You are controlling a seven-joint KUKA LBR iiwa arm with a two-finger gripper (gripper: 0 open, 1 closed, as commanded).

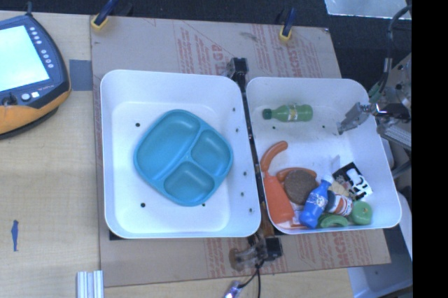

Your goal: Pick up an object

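Note:
The right bin (308, 90) holds a green bottle (288, 112) lying on its side near the back wall. A heap sits at the bin's front: an orange utensil (274, 186), a brown round piece (299, 184), a blue packet (316, 201), a black-and-white item (353, 180) and small green pieces (361, 213). My gripper (353, 117) hangs over the right bin's back right part, right of the bottle and apart from it, above the heap. Part of it is cut off by the view's right side. Nothing shows in its grasp.
A blue divided plate (183, 157) lies in the left bin (112, 90). A tablet-like pendant with an orange case (28, 76) rests on the bench at far left. Clamps (103, 15) hold the cardboard sheet under the bins.

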